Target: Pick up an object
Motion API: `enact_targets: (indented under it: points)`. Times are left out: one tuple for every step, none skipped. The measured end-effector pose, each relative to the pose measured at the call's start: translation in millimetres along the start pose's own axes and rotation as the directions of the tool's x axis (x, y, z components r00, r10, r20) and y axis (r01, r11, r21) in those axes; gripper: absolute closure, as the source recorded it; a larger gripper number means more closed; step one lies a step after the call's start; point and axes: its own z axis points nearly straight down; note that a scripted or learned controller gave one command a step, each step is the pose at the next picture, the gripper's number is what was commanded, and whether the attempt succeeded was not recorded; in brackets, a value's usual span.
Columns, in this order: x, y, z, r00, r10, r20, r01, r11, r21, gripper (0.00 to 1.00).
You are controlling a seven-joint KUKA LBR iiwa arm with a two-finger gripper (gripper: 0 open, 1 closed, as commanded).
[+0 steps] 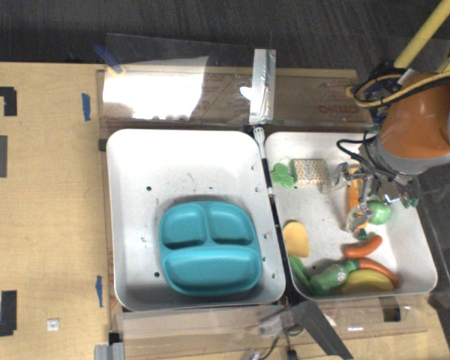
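Two bins: gripper (358, 193) mid right bin (427, 265); toys crowd near edge.

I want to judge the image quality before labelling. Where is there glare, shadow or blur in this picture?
Camera view: strong glare on the clear sheet behind the left bin; soft shadow under the teal tray; the end effector and the small toys near it look blurred, so its fingers are hard to read.
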Motion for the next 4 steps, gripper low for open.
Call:
enact_targets:
  points:
    - [-4.5, -0.5, -14.3, 1.000, 0.002, 0.016, -0.002, 1.000, 0.005, 1.00]
    - [-49.5, 28.9, -134.6, 1.000, -0.004, 0.007, 0.004, 1.000, 0.002, 1.00]
    - [-92.2, 80.0, -178.2, 1.000, 0.008, 0.004, -0.008, 1.000, -0.002, 1.00]
    - [-104.3, 107.8, -183.4, 0.991, -0.131, 0.002, 0.131, 0.991, -0.002, 1.00]
